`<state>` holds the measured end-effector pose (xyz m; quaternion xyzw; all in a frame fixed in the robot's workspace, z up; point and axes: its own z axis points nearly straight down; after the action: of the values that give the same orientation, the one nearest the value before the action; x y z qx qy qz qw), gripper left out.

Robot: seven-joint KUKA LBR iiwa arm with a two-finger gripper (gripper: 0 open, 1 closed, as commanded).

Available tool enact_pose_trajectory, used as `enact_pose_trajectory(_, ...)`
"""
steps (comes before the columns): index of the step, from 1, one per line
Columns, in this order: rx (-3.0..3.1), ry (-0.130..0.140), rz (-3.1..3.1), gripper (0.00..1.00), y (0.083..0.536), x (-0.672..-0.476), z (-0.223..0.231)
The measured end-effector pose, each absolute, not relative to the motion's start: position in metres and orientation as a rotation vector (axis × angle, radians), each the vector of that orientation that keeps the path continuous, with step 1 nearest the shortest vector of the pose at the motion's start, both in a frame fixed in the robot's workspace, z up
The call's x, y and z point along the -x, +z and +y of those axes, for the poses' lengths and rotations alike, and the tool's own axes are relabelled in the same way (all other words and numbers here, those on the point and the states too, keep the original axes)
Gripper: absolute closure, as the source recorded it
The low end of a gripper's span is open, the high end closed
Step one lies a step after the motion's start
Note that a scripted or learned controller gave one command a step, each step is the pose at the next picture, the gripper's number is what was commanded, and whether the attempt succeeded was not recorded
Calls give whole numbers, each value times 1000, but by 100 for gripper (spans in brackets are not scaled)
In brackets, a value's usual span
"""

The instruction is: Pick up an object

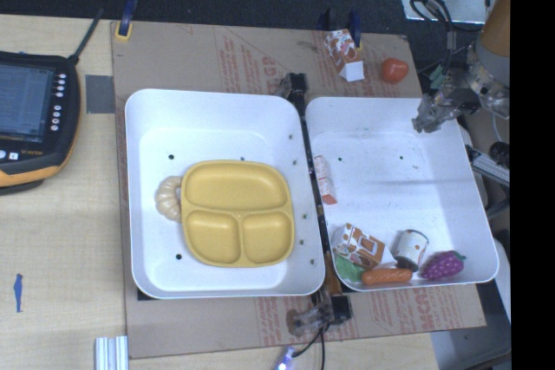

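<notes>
Hovering at the right bin's [451, 186] two o'clock corner, our gripper [431, 119] is sitting just above the rim, and we are not able to tell whether it is apart or together, since it is showing as a small dark blur; nothing is visibly between its tips. We are judging that the step in hand is the approach: we are still needing a target, and the candidates are clustering at the bin's six o'clock edge, well apart from the gripper. There we are seeing a carton [359, 246], a carrot [387, 277], a can [409, 247] and grapes [442, 265], with the carton overlapping something green. We are thinking the grapes or the can are offering the cleanest grasp, being at the cluster's four o'clock end; the carrot is lying touching the carton, so a descent there is risking a nudge instead of a grip. A small packet [323, 179] is leaning on the wall at the bin's nine o'clock, too tight against it for an easy pinch. Around us, the left bin [156, 126] is bearing a yellow tray [236, 212] with a beige item [167, 197] at its nine o'clock. Outside the bins, at twelve o'clock, a box [344, 53] and a tomato [395, 70] are resting on the cardboard, and a pendant [30, 117] is lying far off at nine o'clock.
</notes>
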<state>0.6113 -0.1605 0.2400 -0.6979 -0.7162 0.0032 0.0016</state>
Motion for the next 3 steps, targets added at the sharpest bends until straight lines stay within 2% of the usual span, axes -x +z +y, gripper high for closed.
enact_pose_trajectory(3,2173,14,-2267,100,271,-612,-161)
